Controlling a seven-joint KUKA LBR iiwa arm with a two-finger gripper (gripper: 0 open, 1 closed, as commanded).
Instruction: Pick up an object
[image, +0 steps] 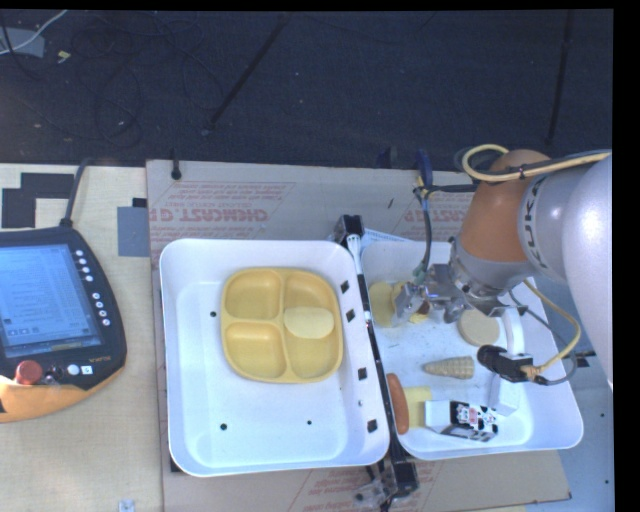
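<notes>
My gripper (413, 301) is low in the right bin (560, 425), near its upper left part. It sits right beside a pale yellow round piece (381, 300), and a small brown bit shows next to it. Other items in this bin are a tan disc (478, 327) under the wrist, a waffle cone (448, 368), a hot dog (398, 401), a small yellow block (416, 411) and a black-and-white item (470, 420). I cannot see whether anything is held.
The left bin (190, 400) holds a yellow divided plate (250, 345) with a pale yellow oval (308, 322) in its upper right compartment. A teach pendant (50, 310) lies on the bench at the far left. The arm's cables loop over the right bin's right side.
</notes>
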